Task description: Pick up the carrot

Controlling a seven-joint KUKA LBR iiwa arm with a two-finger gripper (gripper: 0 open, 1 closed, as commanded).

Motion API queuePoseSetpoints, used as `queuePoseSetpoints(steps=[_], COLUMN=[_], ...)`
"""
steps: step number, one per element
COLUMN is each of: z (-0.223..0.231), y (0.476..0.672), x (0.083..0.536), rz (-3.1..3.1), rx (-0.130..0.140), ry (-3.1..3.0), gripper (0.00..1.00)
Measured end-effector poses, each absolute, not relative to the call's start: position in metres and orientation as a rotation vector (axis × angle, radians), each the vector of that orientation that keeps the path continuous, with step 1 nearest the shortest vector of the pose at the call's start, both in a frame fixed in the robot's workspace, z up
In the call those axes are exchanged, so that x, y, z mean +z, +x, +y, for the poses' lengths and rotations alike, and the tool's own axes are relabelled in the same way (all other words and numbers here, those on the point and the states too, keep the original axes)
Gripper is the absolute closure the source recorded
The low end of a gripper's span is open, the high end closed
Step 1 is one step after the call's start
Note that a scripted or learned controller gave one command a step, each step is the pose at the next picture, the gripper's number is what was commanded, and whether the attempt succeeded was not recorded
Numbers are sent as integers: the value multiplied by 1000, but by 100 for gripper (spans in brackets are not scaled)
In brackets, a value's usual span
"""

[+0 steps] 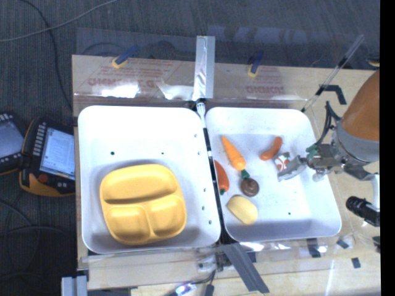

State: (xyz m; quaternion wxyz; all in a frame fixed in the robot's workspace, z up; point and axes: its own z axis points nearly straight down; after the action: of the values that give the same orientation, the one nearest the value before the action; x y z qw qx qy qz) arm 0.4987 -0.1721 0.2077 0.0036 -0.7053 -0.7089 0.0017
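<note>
In the right bin, toward its left wall, the carrot lies slanted, apart from the end effector near the right wall; whether that is released or clenched I cannot tell. Judged: light, rigid, smooth toy, likely slippery; grasp across the thick mid-body, not the tapered tip.

robot lab: industrial arm over plywood bench with two white bins, teach pendant on dark carpet, loose cables, toy food as test props
</note>
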Motion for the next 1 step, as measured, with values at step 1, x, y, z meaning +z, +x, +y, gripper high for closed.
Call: queuePoseSetpoints(steps=[1], z=[-112], y=[566], x=[148], rz=[-2407], rx=[5], ry=[-2009], gripper=[0])
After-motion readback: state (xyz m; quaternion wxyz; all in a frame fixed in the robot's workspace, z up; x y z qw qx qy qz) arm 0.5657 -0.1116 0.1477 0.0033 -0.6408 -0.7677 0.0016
